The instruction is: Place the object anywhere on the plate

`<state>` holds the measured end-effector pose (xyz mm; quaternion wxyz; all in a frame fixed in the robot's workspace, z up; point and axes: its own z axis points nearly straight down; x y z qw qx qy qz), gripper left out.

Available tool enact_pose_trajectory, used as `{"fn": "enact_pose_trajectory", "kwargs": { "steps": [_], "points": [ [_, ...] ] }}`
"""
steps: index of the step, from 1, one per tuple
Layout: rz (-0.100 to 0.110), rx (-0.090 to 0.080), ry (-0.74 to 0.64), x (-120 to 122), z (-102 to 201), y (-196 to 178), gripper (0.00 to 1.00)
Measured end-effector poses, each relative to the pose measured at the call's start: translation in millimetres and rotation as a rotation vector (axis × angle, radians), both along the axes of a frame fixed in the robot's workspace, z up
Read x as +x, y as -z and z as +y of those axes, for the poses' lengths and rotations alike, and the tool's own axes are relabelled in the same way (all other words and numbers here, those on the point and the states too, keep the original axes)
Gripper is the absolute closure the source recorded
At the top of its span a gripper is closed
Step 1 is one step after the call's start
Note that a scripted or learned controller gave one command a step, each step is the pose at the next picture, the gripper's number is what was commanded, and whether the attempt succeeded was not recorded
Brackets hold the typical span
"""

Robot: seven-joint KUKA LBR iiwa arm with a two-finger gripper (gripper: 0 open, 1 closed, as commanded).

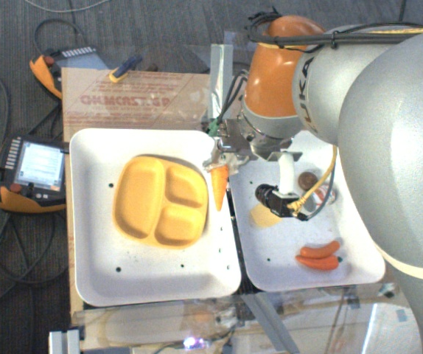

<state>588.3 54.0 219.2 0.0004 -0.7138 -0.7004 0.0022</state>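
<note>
Between the two bins, just over the raised rim where they meet, a small orange carrot-shaped toy (219, 186) hangs point-down, its broad top tucked under the gripper (220, 162). The fingers look clamped on that top end, though the wrist hides much of the contact, so the hold is a judgement and not a certainty. The carrot reads as moulded plastic: light, stiff, smooth and likely a little slippery, tapering to a narrow tip. Such a cone tends to squirt out of a pinch taken low down, so the thick upper end, across its width, is the sensible place to hold it, which is where the grasp seems to sit now. It should not break if dropped, but it could roll. Just to its left in the camera view lies the plate (161, 200), a yellow divided dish with three compartments, resting in the left bin (93, 271); the carrot hangs just beside its near edge, not yet over it. In the right bin (359, 268) lie an orange-red sausage-like toy (318, 257), a pale yellow flat piece (264, 216) and a small brown round item (309, 178). A handheld controller (31, 172) sits on the floor beyond the left bin.
</note>
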Motion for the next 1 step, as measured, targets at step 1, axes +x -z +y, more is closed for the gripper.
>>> {"fn": "enact_pose_trajectory", "kwargs": {
  "steps": [1],
  "points": [
    [0.000, -0.001, 0.000, 0.1, -0.4, -0.2, 0.00]
  ]
}}
